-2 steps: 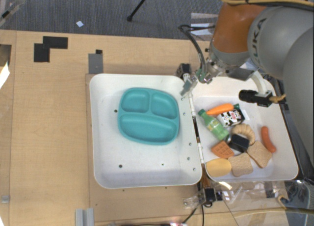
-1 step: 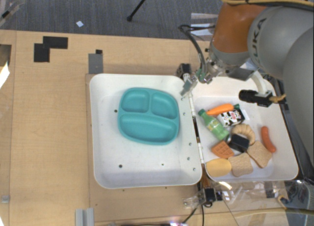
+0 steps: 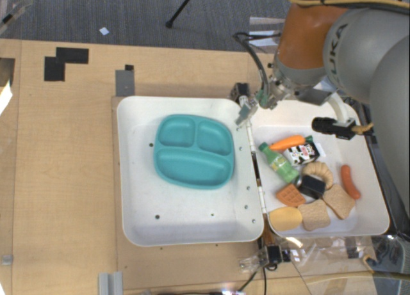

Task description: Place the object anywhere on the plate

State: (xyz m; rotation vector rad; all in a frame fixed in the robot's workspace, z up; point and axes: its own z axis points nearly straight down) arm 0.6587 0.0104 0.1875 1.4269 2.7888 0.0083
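The teal divided plate [image 3: 193,150] lies bare in the left bin [image 3: 138,210], so nothing has been placed yet. Above the seam between the bins, the gripper [image 3: 246,111] hangs with nothing visible in it; whether it is open or closed I cannot tell. In the right bin [image 3: 378,220] the toy food is still heaped: a green bottle [image 3: 279,162], carrot [image 3: 287,142], waffle [image 3: 290,194], sausage [image 3: 350,182]. Picking and placing both remain.
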